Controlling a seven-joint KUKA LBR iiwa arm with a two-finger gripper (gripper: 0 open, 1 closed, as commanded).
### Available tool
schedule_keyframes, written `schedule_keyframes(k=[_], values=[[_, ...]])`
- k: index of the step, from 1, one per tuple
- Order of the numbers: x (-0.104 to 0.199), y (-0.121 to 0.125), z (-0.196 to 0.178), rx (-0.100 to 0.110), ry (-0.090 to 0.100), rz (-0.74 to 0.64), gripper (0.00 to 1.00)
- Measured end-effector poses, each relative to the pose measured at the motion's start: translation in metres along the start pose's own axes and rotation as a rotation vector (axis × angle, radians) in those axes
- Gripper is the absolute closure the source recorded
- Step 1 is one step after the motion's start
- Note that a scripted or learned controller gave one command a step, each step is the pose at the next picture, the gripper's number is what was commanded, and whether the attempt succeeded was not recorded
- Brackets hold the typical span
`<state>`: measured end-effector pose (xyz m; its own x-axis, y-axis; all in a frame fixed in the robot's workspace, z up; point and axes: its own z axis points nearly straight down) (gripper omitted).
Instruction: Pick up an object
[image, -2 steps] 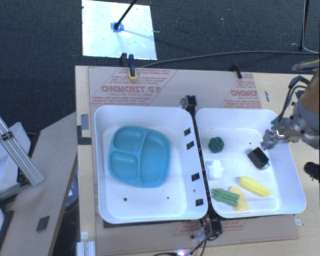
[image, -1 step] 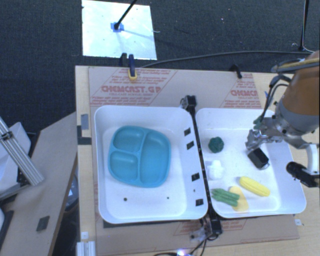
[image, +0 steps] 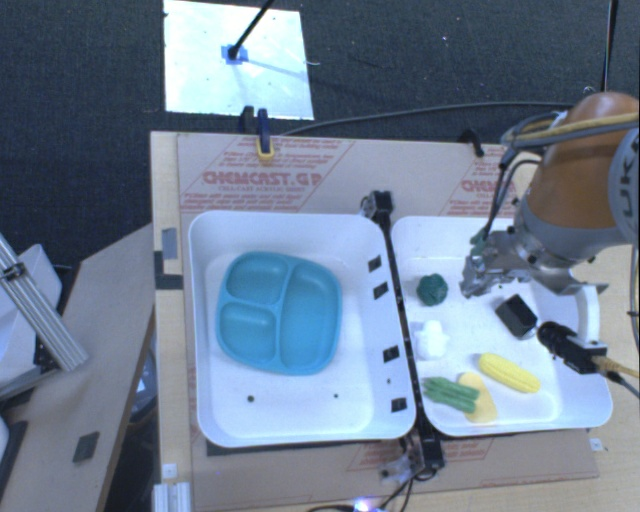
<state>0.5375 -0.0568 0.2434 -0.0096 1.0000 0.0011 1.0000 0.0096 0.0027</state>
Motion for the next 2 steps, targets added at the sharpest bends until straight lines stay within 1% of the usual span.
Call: schedule_keyframes(k=[1, 2], values=[[0.054, -0.003, -0.005, 0.000, 0.000, 0.000, 1.00], [0.112, 0.010, -0.003, 0.000, 0.001, -0.001, 1.00]])
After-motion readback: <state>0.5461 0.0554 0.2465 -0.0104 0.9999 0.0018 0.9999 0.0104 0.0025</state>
